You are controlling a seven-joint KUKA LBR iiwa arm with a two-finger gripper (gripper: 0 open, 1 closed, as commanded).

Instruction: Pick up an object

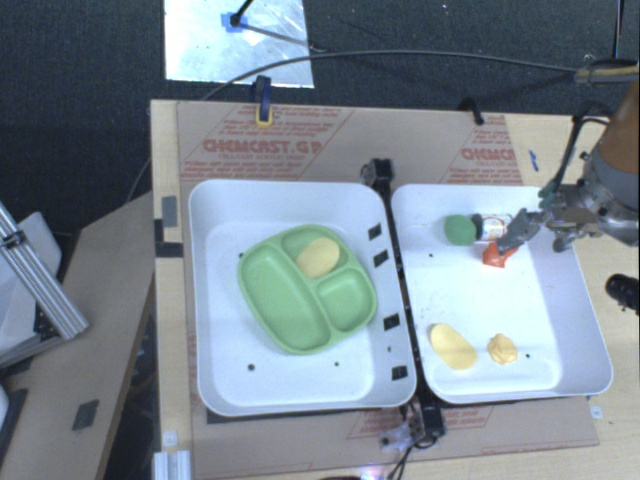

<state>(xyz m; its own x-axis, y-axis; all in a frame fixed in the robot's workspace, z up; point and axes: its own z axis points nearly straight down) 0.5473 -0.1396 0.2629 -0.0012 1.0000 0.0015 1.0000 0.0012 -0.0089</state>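
Four loose items in right white bin (570,298) | gripper (512,236) low beside small red block (497,255) and green ball (460,229) | finger state: cannot tell | step: approach; next: centre, close.

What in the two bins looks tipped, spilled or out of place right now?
Nothing is spilled or broken. The green divided plate sits askew in the left bin, with one yellow piece in a compartment. In the right bin, the gripper is low over a red object, beside a green ball.
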